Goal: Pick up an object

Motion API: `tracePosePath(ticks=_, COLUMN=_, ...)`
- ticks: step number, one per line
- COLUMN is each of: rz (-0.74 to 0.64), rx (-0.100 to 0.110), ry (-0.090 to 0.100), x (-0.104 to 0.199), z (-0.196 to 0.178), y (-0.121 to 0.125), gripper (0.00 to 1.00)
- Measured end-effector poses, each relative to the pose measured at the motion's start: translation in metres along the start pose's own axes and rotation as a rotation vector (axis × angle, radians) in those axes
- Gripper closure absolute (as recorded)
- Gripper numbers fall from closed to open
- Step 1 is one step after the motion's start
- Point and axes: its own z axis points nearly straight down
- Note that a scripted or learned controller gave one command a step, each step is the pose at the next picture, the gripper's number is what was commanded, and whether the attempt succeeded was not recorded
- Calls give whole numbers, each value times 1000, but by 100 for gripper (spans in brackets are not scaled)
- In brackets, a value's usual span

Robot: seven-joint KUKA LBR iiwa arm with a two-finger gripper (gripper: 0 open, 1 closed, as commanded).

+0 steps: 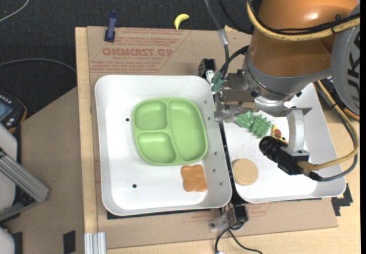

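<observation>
In the right bin (286,187) a green ridged toy (255,123) lies near the left wall, just below the wrist. A tan round cookie (246,171) rests toward the front, and a small red and yellow piece (277,132) peeks out beside the green toy. The left bin (111,133) holds a green divided plate (170,130) and an orange waffle-shaped toy (194,178) at its front right. My gripper (231,105) hangs low over the right bin's left edge, next to the green toy, under the arm's big orange band (303,1).
A black cable fitting (281,155) with a yellow hose hangs over the right bin. Both bins sit on a cardboard sheet (137,50). A blue clip (111,27) and a yellow piece (180,19) lie at its far edge. The wall between the bins runs under the gripper.
</observation>
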Motion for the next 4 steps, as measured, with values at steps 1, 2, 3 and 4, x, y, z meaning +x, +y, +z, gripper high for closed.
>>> tracePosePath(ticks=1, rz=6, rx=-11, ry=1, x=-44, z=-97, y=1, gripper=100)
tracePosePath(ticks=2, rz=-5, rx=-8, ry=4, x=13, z=-186, y=0, gripper=100)
tracePosePath(ticks=3, rz=9, rx=9, ry=-3, x=-53, z=-122, y=-1, gripper=100)
tracePosePath(ticks=4, rz=1, rx=18, ry=-2, x=-23, z=0, y=-2, gripper=100)
